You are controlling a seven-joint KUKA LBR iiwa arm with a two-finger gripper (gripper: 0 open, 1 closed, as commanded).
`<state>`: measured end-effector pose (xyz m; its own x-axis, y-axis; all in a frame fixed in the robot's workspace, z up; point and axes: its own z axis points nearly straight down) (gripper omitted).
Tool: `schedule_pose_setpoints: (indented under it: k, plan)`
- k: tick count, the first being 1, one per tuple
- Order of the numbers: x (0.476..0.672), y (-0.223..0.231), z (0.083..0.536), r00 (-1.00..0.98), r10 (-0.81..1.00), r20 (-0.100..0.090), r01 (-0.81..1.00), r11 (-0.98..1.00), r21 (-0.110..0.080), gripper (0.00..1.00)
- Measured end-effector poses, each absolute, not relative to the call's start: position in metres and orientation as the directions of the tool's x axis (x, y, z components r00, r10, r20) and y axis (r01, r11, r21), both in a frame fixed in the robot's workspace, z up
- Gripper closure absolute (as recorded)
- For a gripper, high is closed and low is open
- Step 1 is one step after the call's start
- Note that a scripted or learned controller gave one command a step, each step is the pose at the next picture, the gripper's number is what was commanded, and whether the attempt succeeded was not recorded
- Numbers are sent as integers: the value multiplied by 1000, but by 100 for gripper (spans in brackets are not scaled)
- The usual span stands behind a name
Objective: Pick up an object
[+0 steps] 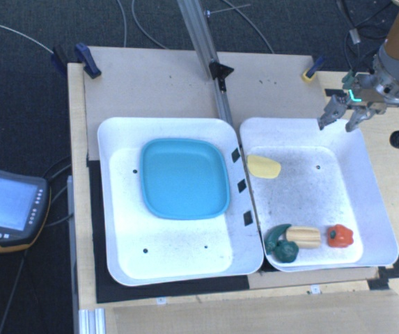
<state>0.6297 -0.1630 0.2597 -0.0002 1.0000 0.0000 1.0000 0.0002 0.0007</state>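
Note:
My gripper (338, 120) hangs over the far right corner of the right bin (366, 179), its two fingers spread apart with nothing between them. In that bin a yellow piece (263, 166) lies near the far left wall. Along the near wall sit a dark green vegetable (281, 243), a tan cylinder (304, 237) and a red pepper (339, 236) in a row. All of these lie well away from the gripper.
The left bin (119, 207) holds a blue square plate (184, 178). A metal pole (199, 30) slants down to the gap between the bins. A handheld pendant (8, 207) lies off the bench at left.

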Motion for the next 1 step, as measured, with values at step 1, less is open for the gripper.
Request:
schedule_pose_setpoints:
  k: [1]
  plan:
    - [630, -163, 260, 0, 1000, 0, 1000, 0, 1, 0]
